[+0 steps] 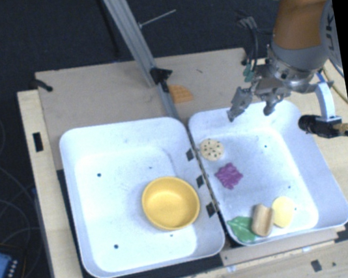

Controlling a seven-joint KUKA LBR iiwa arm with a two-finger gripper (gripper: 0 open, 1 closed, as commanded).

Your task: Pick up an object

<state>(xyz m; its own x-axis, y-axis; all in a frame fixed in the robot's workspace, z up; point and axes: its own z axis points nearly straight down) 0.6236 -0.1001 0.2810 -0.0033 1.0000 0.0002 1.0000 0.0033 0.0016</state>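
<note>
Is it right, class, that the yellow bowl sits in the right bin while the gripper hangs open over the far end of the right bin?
Not quite. The camera view shows the yellow bowl in the left bin, not the right bin. The rest stands: the gripper hangs open over the far end of the right bin.

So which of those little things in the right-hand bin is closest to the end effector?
The round speckled cookie, at the bin's upper left. The end effector hangs open just above it; the purple piece and the others lie farther down.
</note>
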